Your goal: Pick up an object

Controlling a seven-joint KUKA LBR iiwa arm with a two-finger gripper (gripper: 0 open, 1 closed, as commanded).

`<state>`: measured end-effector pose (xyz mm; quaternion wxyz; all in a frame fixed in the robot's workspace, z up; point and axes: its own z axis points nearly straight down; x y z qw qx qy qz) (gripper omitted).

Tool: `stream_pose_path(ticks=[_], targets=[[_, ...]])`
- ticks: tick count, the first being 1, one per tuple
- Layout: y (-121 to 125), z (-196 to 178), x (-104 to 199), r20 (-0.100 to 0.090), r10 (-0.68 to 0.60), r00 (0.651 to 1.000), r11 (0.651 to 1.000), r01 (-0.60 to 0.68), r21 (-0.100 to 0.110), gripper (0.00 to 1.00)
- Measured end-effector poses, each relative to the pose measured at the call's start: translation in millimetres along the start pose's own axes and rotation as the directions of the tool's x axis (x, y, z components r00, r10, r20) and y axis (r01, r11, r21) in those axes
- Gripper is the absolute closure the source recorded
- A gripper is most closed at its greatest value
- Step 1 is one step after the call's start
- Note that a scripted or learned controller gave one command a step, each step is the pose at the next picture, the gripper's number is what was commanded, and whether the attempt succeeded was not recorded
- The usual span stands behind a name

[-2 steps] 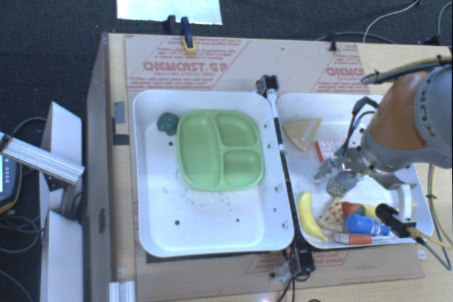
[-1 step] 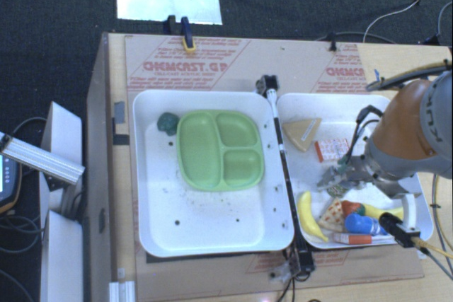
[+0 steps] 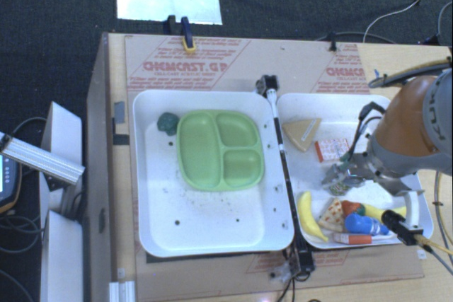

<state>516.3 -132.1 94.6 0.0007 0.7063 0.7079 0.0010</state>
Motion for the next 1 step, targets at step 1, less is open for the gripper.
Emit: stream_pose_path(ticks=[1], targets=[[23.2,-90.6,71.5,-0.001,-0.002,1.000,1.000,0.002,-0.002,1.00]])
